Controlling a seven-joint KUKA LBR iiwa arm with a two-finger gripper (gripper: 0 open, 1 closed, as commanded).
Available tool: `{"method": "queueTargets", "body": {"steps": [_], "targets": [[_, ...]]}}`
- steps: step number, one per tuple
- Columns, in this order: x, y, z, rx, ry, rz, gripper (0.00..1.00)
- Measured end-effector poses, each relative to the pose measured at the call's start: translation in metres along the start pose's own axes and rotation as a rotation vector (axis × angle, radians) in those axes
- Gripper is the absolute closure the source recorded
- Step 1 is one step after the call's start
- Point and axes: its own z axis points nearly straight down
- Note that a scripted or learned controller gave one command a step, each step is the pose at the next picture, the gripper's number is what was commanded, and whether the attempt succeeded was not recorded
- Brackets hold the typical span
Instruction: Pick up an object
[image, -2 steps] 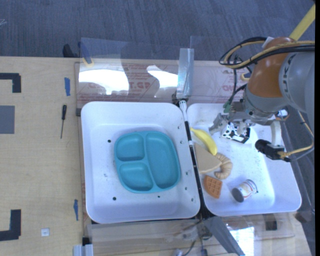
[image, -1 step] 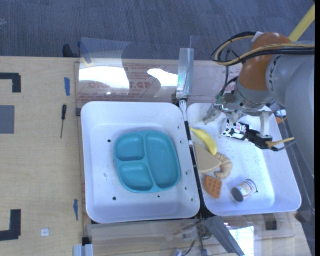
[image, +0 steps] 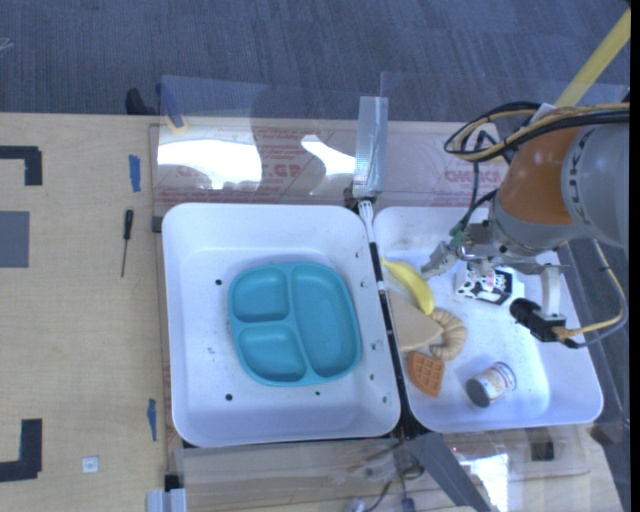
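In the right bin (image: 570, 395) lie a yellow banana (image: 411, 284), a tan wedge (image: 413, 324), a curved brown pastry (image: 451, 335), a small waffle (image: 426, 375) and a tin can (image: 490, 384) on its side. My gripper (image: 483, 278) hangs over the upper middle of this bin, right of the banana and above the pastry. The grey arm with its orange band (image: 535, 190) reaches in from the right and covers the gripper's top. Nothing shows between the gripper's tips.
The left bin (image: 190, 300) holds a blue divided plate (image: 295, 322). A dark ridge (image: 384, 320) separates the two bins. Cables (image: 490, 135) loop above the wrist, and a black connector (image: 535, 320) hangs over the right bin. A clear wall (image: 260, 160) stands behind the bins.
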Motion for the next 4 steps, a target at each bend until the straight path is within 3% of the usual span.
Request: {"method": "queueTargets", "body": {"steps": [1,2,3,4], "targets": [[0.010,0.018,0.001,0.010,-0.007,0.008,0.00],[0.017,-0.013,-0.001,-0.004,-0.005,0.004,0.00],[0.014,0.006,0.001,0.014,-0.001,0.006,0.00],[0.017,-0.020,-0.001,-0.005,-0.003,0.002,0.00]]}}
